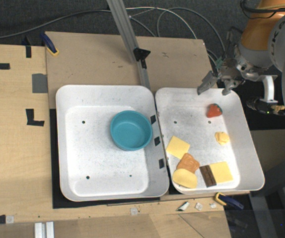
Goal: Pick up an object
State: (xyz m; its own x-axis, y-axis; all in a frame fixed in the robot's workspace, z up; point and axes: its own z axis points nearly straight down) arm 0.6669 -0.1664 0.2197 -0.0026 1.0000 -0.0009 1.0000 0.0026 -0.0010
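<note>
Strawberry (pixel 213 110) lies untouched in the right bin (pixel 247 148) near its far edge, while the gripper (pixel 216 86) hovers just above it, fingers spread and empty, nothing picked up yet.

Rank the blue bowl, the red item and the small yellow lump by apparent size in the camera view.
1. Blue bowl, clearly largest.
2. Red item.
3. Small yellow lump, though these last two look nearly alike, so their order is unsure.
</note>
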